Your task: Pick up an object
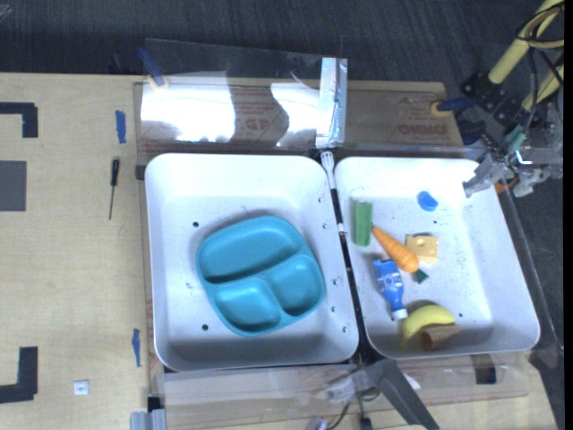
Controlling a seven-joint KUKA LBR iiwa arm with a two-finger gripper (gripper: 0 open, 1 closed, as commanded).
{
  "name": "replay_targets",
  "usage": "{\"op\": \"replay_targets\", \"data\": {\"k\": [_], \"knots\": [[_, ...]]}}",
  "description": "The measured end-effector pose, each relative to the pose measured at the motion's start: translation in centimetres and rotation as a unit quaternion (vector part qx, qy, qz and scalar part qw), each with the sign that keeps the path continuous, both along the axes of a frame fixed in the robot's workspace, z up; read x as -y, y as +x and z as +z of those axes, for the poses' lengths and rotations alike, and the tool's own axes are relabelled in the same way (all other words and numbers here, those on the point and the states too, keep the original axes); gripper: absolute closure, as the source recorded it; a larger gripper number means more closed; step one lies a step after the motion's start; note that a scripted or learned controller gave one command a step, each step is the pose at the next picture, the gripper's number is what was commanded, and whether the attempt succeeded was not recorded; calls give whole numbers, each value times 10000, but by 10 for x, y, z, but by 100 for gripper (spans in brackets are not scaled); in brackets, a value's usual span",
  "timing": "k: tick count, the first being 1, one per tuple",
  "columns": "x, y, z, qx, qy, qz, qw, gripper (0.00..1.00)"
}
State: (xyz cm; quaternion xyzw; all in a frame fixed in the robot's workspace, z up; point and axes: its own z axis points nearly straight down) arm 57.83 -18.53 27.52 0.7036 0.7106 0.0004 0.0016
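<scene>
The right bin [501, 267] holds several small objects. There is a green block [362, 222], an orange carrot [397, 249], a yellow cheese wedge [423, 247], a blue tube with a white cap [390, 287], a banana [427, 322] at the front and a small blue cap [428, 202]. My gripper [495, 176] hangs over the bin's back right corner, above and to the right of the blue cap. It is apart from every object, and nothing shows in it.
In the left bin [170, 195] lies a blue divided plate [260, 273]. A clear plastic sheet [242, 106] stands behind the bins. Cables and yellow tubing [524, 43] crowd the upper right beside the arm. A small dark green piece [421, 276] lies near the carrot.
</scene>
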Motion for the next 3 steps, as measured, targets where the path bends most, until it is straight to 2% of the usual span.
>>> {"op": "replay_targets", "data": {"k": [1, 2, 3], "knots": [[-46, 2, -128, -41, 16, 482, 9988, 0], [-63, -20, -188, 18, 3, 392, 9992, 0], [-27, -58, -188, 3, -3, 440, 9990, 0]]}}
